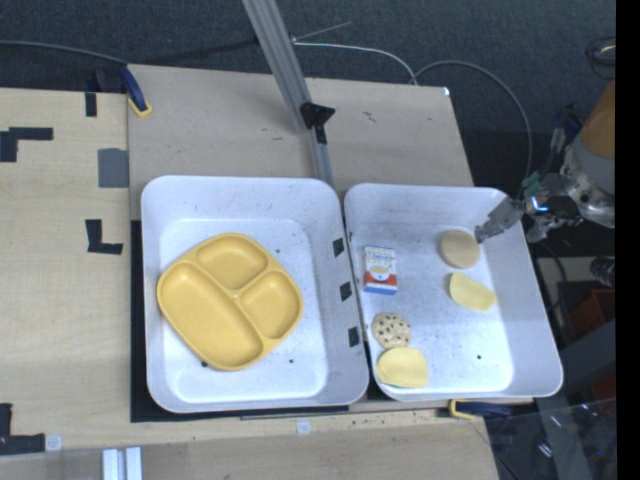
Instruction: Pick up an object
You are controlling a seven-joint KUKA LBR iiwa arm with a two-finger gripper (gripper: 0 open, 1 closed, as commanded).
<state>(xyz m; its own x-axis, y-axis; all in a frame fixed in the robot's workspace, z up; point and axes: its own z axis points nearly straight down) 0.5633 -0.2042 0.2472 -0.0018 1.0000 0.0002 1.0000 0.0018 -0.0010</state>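
- Nearest the lens, at the front edge of the right bin point(520, 373), you have a pale yellow disc point(402, 367), with a chocolate-chip cookie point(390, 326) just behind it, the two nearly touching.
- Further back in that bin sits a small white carton point(380, 270) with a red and blue print, lying flat near the wall shared with the left bin.
- Toward the bin's right side you find a yellow wedge-like piece point(471, 292) and, just behind it, a round tan piece point(460, 249). These two are close together but look apart.
- Your gripper point(495, 225) reaches in from the right over the bin's far right corner, its dark tip just beside the tan piece, on that piece's right. Whether it is released or clenched, you cannot tell (too small and dark at this slant). Nothing reads as held.
- Judgement: the tan piece is the likely target, since it lies closest to the tip. The pick reads as not yet made.
- Left bin point(160, 368) carries a yellow divided plate point(229, 299), three compartments, lying flat and skewed; it plays no evident part in this try.
- Risk, as you should weigh it: the tan piece is low and rounded, so it could slide toward the yellow wedge-like piece instead of lifting.
- A metal post point(277, 43) slants in from the top, well clear of the arm.
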